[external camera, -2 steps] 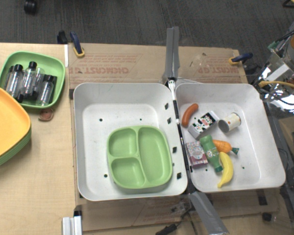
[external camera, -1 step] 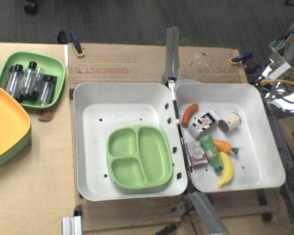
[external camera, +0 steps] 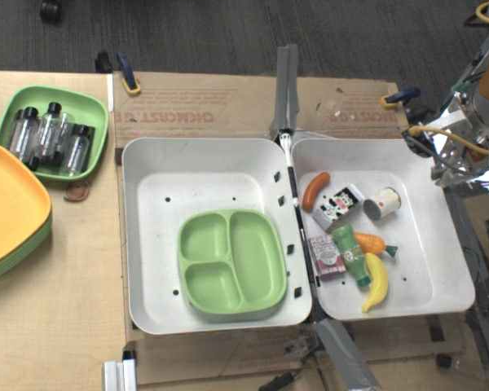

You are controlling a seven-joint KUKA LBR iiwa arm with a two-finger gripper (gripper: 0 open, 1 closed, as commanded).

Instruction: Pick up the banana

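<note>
on the cardboard behind the bins, reversed print is seen, roughly "chemcyte"; not read with certainty. one banana is noted in the right bin, near its front, touching a green bottle beside an orange carrot. the hand is placed at the bin's far right rim, well apart from the banana; its opening cannot be told. one green divided tray is recorded in the left bin.

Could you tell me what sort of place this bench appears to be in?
Probably a robotics lab: two white bins on a cardboard-covered bench, toy food like a banana, and clamps at the edge.
</note>
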